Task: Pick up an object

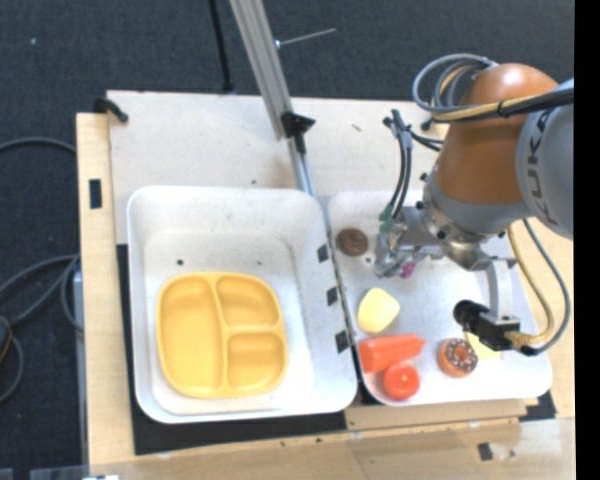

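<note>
Gripper (392, 260) is hovering over my right bin (525, 373) between the brown disc (352, 241) and yellow piece (377, 310); I am unable to read its grasp.

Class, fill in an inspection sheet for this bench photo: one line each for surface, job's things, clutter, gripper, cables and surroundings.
Surface: wooden bench bearing left bin and right bin, side by side.
Job's things: in the right bin, brown disc, pale yellow piece, orange carrot-like piece, red ball, sprinkled doughnut.
Clutter: yellow divided tray in the left bin.
Gripper: gripper low over the right bin's far end; finger state unclear.
Cables: hoses looped on the arm; black cables on the floor at left.
Surroundings: dark carpet; metal pole.
</note>
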`<action>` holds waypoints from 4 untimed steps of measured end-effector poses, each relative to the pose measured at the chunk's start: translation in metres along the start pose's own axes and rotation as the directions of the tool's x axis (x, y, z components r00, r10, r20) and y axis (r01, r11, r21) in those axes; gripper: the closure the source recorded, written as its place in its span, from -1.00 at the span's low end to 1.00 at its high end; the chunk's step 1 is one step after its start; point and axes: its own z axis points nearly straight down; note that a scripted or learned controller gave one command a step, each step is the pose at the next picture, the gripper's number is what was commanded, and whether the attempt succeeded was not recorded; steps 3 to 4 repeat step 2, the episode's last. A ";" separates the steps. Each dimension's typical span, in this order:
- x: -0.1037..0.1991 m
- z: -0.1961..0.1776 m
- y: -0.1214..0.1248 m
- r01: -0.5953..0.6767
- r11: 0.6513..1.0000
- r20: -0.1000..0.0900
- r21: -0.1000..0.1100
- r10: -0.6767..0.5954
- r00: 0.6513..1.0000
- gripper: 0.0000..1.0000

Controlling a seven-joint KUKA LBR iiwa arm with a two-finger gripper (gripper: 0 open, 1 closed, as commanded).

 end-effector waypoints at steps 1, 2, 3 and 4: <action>0.055 -0.005 -0.008 0.003 1.000 -0.002 -0.001 -0.003 1.000 1.00; 0.109 -0.003 -0.020 0.003 1.000 -0.001 0.001 -0.003 1.000 1.00; 0.109 -0.003 -0.020 0.003 1.000 -0.001 0.001 -0.003 1.000 1.00; 0.109 -0.003 -0.020 0.003 1.000 -0.001 0.001 -0.003 1.000 1.00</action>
